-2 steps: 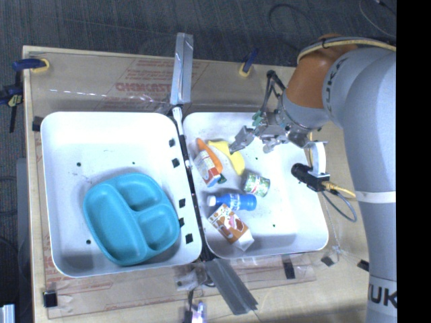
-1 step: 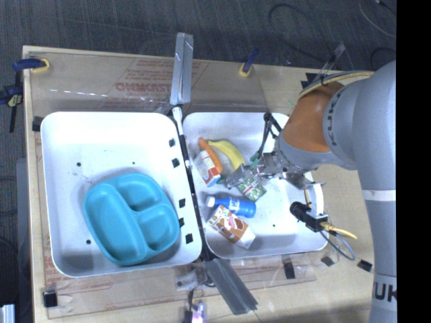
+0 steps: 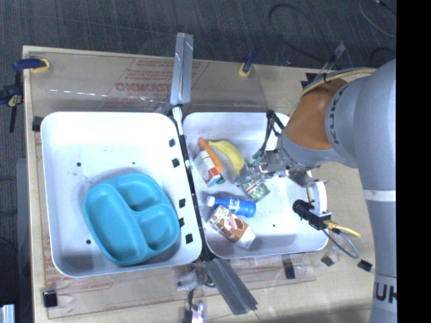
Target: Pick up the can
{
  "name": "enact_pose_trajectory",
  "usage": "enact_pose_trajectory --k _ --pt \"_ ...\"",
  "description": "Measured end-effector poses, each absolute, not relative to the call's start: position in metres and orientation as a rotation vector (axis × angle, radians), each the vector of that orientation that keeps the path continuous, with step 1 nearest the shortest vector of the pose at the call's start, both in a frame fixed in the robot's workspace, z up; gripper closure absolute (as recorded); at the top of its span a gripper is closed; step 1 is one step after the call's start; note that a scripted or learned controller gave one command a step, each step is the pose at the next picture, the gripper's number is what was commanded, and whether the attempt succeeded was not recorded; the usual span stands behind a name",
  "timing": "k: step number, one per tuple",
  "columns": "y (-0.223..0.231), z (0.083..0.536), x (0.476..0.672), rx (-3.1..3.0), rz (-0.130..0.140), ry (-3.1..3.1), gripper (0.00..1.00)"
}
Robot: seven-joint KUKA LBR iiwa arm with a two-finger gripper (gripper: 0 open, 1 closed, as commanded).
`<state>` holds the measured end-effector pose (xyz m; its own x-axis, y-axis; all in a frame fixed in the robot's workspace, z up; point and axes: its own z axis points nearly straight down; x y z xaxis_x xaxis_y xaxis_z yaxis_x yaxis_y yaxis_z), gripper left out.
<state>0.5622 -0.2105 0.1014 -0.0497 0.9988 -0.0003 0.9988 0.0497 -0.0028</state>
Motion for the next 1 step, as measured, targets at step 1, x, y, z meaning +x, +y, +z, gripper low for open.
enact_pose_trajectory --k 1 --pt "-0.1613 0.2243 0.5598 -2.260 0.001 -2.182 1.00"
